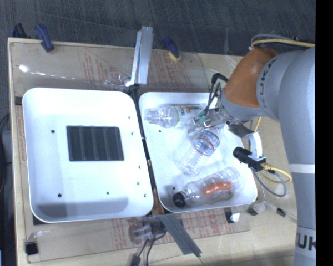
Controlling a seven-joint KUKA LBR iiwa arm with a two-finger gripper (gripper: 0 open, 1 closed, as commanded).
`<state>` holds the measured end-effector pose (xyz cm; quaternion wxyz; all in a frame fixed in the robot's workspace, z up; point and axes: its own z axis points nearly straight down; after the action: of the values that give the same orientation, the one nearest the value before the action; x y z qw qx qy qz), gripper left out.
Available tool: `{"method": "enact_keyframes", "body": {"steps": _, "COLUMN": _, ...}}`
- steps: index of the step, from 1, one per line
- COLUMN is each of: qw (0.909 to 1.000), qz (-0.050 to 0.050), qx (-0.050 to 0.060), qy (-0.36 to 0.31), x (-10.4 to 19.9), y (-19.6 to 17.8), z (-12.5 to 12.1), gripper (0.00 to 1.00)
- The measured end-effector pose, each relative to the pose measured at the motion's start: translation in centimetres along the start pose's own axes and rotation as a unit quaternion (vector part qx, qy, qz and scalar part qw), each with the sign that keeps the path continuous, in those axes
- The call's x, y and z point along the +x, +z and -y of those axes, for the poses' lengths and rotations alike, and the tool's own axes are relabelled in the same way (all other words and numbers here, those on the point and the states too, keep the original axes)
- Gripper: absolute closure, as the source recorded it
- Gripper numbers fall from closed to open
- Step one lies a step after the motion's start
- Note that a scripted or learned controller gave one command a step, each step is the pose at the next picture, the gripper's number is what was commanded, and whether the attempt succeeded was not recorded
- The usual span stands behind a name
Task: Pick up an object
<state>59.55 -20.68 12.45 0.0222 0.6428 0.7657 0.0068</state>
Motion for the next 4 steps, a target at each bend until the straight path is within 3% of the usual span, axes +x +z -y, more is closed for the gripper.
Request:
{"method": "enact_keyframes", "body": {"steps": 1, "qw": 1.0000, "qz": -0.001, "qx": 0.000, "qy": -0.001, "x": 0.2, "y": 0.0, "z": -0.1, "gripper": 0.00}}
{"method": "enact_keyframes", "body": {"steps": 2, "qw": 0.9997, "qz": -0.013, "qx": 0.020, "qy": -0.007, "x": 0.8, "y": 3.0, "z": 5.0, "gripper": 0.00}}
{"method": "enact_keyframes", "body": {"steps": 3, "qw": 0.9997, "qz": -0.013, "qx": 0.020, "qy": -0.004, "x": 1.5, "y": 0.3, "z": 10.2, "gripper": 0.00}}
{"method": "enact_keyframes", "body": {"steps": 4, "qw": 0.9967, "qz": -0.012, "qx": 0.015, "qy": -0.079, "x": 3.9, "y": 2.5, "z": 11.2, "gripper": 0.00}}
